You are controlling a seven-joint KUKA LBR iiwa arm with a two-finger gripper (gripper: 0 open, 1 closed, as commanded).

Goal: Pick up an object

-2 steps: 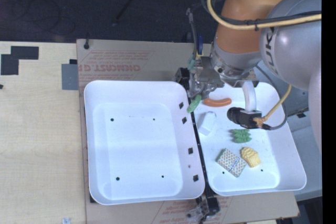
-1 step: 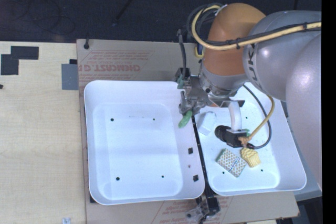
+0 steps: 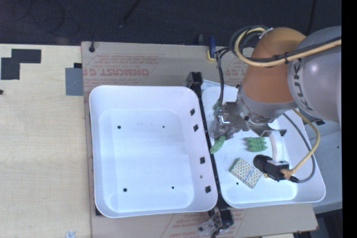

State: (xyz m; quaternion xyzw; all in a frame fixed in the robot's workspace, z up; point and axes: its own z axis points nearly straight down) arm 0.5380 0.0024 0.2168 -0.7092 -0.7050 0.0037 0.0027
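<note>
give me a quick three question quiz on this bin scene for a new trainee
1. True or false: the patterned flat packet lies in the left bin.
2. Which bin is the gripper over? A) left bin B) right bin C) neither
3. Fill in: the small crumpled object just above and right of the packet in the picture is ____ in colour.

Key:
1. False, it lies in the right bin.
2. B, near the divider between the bins, close to a long green piece.
3. Green.
</note>
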